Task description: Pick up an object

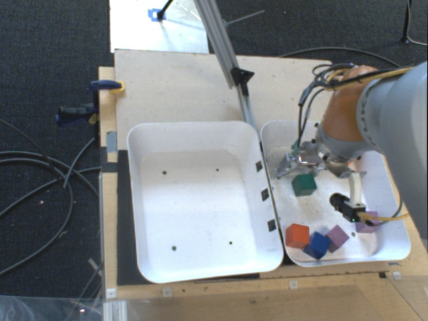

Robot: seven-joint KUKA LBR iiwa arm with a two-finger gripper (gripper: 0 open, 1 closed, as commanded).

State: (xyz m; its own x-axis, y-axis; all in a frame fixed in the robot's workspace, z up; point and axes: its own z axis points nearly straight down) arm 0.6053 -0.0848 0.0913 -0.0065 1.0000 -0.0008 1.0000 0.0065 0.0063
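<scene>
The right bin (394,246) holds a dark green block (304,184) near its middle. Along its front lie an orange cube (297,235), a blue cube (318,245) and a purple cube (338,236). My gripper (300,166) hangs just behind and above the green block, with its metal fingers (285,166) spread open. Nothing sits between them. The grey arm comes in from the right over the bin's far side.
The left bin (144,179) stands beside the right one, their rims touching. A small pale purple piece (367,225) lies by the right bin's right wall. A slanted metal pole (224,42) crosses the bench behind the bins.
</scene>
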